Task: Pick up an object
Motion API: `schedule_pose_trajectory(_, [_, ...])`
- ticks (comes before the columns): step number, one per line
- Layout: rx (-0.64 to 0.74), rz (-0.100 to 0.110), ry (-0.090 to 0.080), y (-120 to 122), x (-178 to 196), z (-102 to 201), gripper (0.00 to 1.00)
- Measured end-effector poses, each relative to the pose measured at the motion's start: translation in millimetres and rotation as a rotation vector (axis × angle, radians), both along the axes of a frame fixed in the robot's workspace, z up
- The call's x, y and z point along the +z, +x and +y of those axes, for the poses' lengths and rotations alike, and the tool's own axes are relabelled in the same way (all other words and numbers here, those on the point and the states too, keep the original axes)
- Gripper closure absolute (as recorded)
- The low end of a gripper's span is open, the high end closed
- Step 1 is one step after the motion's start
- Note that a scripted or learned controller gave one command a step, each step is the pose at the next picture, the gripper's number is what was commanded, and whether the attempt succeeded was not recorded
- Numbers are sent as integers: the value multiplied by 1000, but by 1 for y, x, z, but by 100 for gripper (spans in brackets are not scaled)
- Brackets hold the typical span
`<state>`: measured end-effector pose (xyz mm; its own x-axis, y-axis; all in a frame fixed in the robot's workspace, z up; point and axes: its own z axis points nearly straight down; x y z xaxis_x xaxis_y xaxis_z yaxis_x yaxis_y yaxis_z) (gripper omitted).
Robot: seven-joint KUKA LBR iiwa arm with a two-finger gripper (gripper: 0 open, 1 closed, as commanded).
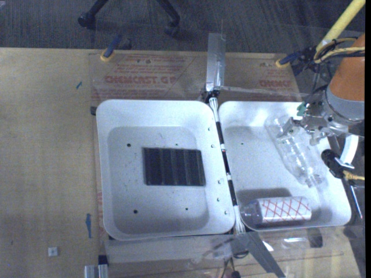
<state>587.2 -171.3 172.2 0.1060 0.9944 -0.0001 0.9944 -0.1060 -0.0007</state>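
A clear plastic bottle (293, 153) lies slantwise in the right bin (249, 126), its upper end toward the back. A white can with a red criss-cross pattern (282, 209) lies on its side along that bin's front wall. A dark ribbed rectangular block (174, 167) lies flat in the middle of the left bin (116, 126). My gripper (313, 125) hangs over the right bin's back right part, just right of the bottle's upper end, under the orange band (351, 80). Nothing is visibly held.
A metal divider post (215, 62) rises behind the seam between the bins. Cables and a yellow rod (346, 13) crowd the back right corner. Clear plastic sheeting (145, 77) covers the bench behind the bins.
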Motion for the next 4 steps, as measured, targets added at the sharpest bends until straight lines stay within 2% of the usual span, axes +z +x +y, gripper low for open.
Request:
schedule_pose_trajectory(1, [85,-10,-2,30,-83,-5,0])
schedule_pose_trajectory(2, [421,-8,-2,21,-83,-17,0])
schedule_pose_trajectory(3, [413,-10,-3,43,-83,31,0])
schedule_pose_trajectory(4, [558,-2,-3,57,-85,68,0])
